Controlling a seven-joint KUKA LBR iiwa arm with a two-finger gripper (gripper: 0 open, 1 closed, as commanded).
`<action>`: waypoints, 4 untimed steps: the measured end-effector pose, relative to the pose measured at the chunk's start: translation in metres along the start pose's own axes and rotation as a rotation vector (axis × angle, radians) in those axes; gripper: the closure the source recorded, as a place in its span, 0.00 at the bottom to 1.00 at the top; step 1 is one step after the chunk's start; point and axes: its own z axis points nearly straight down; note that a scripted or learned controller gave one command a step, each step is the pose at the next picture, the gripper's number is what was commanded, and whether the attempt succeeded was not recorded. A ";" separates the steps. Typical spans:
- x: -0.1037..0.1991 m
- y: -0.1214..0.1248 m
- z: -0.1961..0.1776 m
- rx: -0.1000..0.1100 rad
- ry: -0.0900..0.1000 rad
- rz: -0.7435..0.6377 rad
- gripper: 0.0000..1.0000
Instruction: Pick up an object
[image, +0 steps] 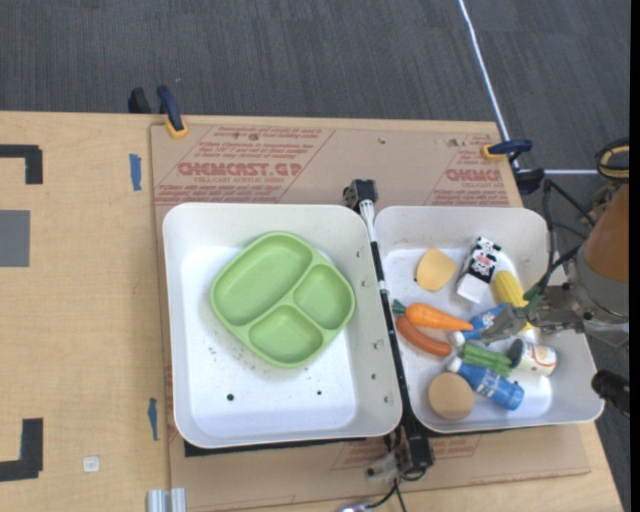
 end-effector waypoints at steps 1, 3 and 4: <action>0.043 0.014 0.102 -0.006 -0.001 -0.027 0.00; 0.036 -0.001 0.102 -0.002 -0.001 0.041 0.00; 0.036 0.001 0.091 -0.008 -0.003 0.041 1.00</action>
